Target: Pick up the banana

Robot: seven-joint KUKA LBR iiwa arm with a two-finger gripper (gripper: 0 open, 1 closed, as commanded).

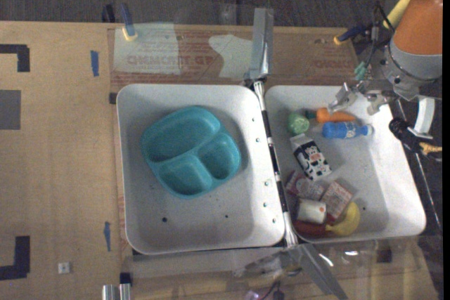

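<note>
You will find the teal divided plate [191, 158] in the left bin [133, 221]; the banana [348, 220] lies in the right bin [394, 186], front corner, touching a red item and small packets. It is yellow, curved, probably light, soft and easily bruised, so grip across its middle. The gripper [354, 96] hovers well apart near the back rim, fingers apparently spread and holding nothing.

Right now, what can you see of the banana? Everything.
The banana is yellow, curved, smooth-skinned, lying flat at the near edge of the right bin. Only its outer curve shows; small packets overlap it from above, and a red item lies against its left end. The gripper is far off, at the bin's far side.
</note>
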